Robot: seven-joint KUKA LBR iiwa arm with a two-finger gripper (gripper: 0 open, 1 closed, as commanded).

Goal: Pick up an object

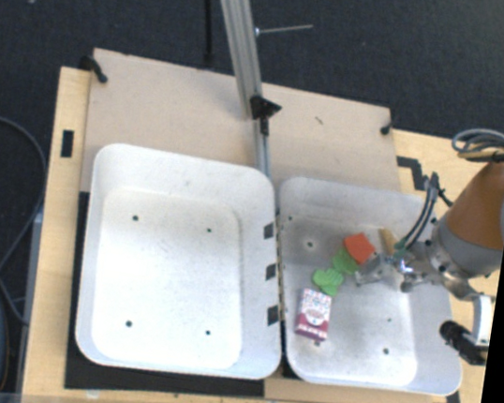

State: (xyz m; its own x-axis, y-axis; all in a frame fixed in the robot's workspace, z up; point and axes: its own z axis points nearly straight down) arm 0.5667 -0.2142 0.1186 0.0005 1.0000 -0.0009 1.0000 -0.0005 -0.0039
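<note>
reaching in from the bench's right edge, the arm (476,222) sets its gripper (383,269) low inside the right bin (397,361), near the bin's middle. finger state: cannot tell. an orange block (359,247) lies just left of the gripper tip, with a green piece (328,278) beside it toward the bin's front. a small red-and-white packet (314,313) lies nearer the bin's front left corner. a tan stick (385,239) shows just behind the gripper. nothing seen clamped. the left bin (158,342) adjoins.
</note>
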